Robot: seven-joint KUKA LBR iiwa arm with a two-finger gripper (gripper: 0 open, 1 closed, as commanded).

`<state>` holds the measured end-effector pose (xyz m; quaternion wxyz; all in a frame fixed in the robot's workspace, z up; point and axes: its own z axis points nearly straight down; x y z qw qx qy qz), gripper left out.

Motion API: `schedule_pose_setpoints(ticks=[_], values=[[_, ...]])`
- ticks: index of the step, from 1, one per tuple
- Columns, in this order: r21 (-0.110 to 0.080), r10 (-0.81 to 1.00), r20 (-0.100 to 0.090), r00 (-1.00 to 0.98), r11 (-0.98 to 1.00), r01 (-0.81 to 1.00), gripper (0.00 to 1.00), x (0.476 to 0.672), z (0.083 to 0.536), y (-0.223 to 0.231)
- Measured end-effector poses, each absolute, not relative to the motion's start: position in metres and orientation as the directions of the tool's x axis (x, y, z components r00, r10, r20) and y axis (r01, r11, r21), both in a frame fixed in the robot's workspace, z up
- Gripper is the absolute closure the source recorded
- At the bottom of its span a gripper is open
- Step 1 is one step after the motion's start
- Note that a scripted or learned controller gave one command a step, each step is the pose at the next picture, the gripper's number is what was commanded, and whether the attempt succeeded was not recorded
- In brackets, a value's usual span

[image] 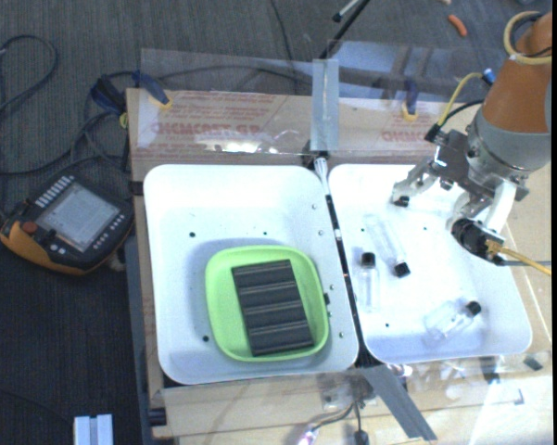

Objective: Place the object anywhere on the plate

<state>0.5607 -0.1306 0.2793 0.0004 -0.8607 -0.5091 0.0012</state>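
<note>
Hovering my pincer point(433, 185) above the right bin point(510, 341), grip state I cannot tell, I'm seeing the dark ridged block point(273, 306) already sitting on the green plate point(219, 276), left of that bin.

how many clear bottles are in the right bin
3: one bottle mid-bin, another bottle by the left wall, a third bottle near the front right. The arm may hide more.
</note>
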Motion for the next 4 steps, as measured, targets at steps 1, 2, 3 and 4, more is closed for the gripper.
schedule_pose_setpoints(ticks=[1,2,3,4], values=[[-0.003,0.863,-0.002,0.505,-0.505,0.863,0.0,0.568,0.277,-0.116],[-0.003,0.841,-0.002,0.541,-0.541,0.841,0.0,0.577,0.277,-0.134],[-0.005,0.816,-0.002,0.579,-0.579,0.816,0.0,0.566,0.268,-0.127],[-0.003,0.828,-0.002,0.561,-0.561,0.828,0.0,0.554,0.296,-0.117]])
